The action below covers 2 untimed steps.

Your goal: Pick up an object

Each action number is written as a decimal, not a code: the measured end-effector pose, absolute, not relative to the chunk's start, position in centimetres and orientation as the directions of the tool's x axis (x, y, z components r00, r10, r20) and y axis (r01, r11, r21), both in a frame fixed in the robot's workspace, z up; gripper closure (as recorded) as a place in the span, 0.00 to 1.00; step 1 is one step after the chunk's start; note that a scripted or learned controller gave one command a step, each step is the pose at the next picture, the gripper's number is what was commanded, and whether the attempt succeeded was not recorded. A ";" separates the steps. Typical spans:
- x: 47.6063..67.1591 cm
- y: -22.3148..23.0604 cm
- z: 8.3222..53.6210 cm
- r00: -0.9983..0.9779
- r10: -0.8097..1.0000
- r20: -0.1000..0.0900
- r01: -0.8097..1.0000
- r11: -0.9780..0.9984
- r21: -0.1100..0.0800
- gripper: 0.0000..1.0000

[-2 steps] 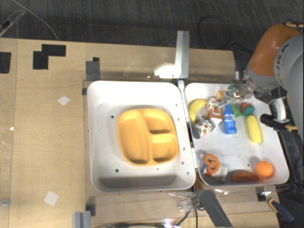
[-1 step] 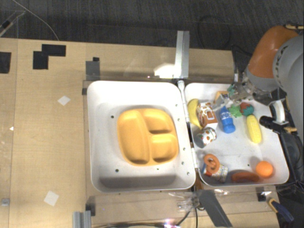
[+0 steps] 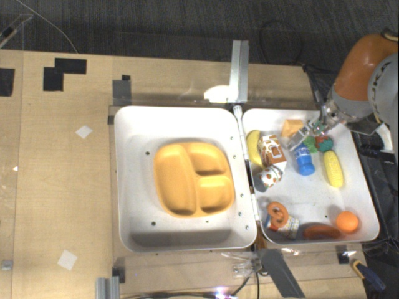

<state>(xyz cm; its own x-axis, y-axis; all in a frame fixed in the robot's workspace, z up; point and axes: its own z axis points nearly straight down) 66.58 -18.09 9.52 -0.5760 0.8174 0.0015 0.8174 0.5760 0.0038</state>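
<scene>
no readable brand or writing anywhere; printed brown-and-white pattern on a small carton [image 3: 272, 149] in the right bin [image 3: 368, 195], text too small to make out.

gripper [image 3: 310, 131] at the end of the arm [image 3: 361, 73], reaching in from the right and low over the far part of the right bin. impossible to tell whether anything is grasped, with the metal tip blurred against the toys beneath.

just under and beside the gripper: a blue bottle [image 3: 303, 161], upright-ish, touching or nearly touching the tip; a small red-and-green piece [image 3: 323, 144] just right of it; an orange wedge [image 3: 292, 128] just left, toward the far wall. a corn cob [image 3: 333, 169] lying near the bottle on its right. a banana [image 3: 252, 147] along the left wall of the bin, next to the carton, with a brown-spotted white item [image 3: 269, 177] just below the carton. along the near wall, well apart from the gripper: an orange-and-white figure [image 3: 278, 217], a dark red sausage-like piece [image 3: 321, 232] and an orange ball [image 3: 347, 222].

in the left bin [image 3: 134, 167], a yellow divided tray [image 3: 193, 178] with 3 compartments, lying flat near the centre.

both bins side by side on a light wooden counter [image 3: 56, 185], with black tape patches [image 3: 62, 72] at its far left and white tape squares [image 3: 83, 131] on the bare wood. dark carpet [image 3: 156, 11] beyond.
</scene>
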 end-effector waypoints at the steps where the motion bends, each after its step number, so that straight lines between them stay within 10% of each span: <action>1: 66.8 -19.0 9.3 -0.689 0.724 0.009 0.724 0.689 -0.009 0.00; 2: 65.1 -17.9 17.1 -0.561 0.828 -0.012 0.828 0.561 0.011 0.00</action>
<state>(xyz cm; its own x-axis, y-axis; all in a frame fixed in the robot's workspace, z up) 65.13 -17.87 17.08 -0.5610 0.8278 -0.0121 0.8277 0.5611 0.0114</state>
